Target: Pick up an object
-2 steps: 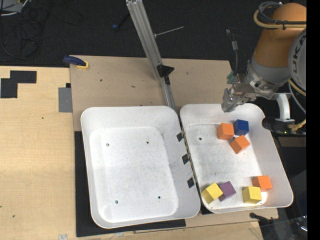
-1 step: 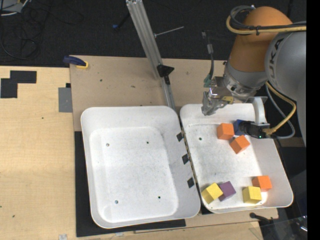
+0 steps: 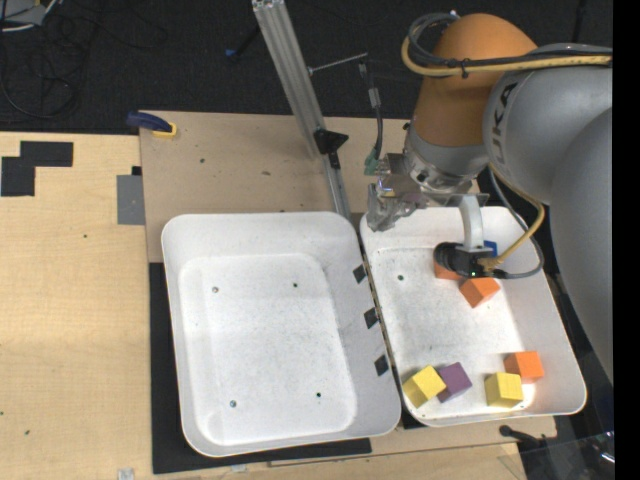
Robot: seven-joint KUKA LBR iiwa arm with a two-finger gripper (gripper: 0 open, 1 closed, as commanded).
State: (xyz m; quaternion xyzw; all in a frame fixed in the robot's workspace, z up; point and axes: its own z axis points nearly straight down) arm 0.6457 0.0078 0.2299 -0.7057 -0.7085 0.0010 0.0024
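The end effector (image 3: 385, 206) hangs over the far left corner of the right bin (image 3: 430, 320). I cannot tell if it is open or closed. The arm (image 3: 470, 78) bends down from the right. An orange block (image 3: 481, 290) lies in that bin.

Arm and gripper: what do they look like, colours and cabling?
Arm: bulky rounded grey links with an orange band above the wrist; a pale cable loops across the orange part. Gripper: small, silver-grey metal.
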